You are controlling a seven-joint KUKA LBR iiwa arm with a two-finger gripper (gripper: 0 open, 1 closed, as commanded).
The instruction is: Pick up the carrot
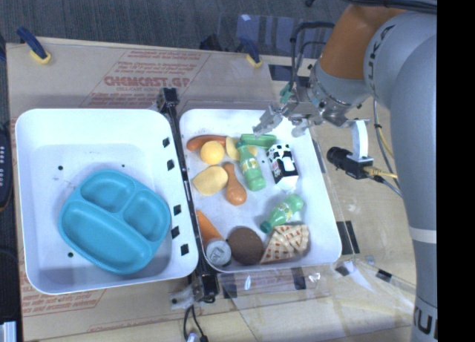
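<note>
Now, gripper [286, 116] over the right bin's [320, 185] top rim, fingers spread, nothing between them, carrot [207, 225] by that bin's left wall, near a can [217, 253], well apart from the gripper, blue plate [113, 219] in left bin [30, 155].

One fixed camera looks down at a slant on the tabletop [223, 73], framing both bins [96, 122] fairly closely; the arm [401, 58] enters from the right.
</note>
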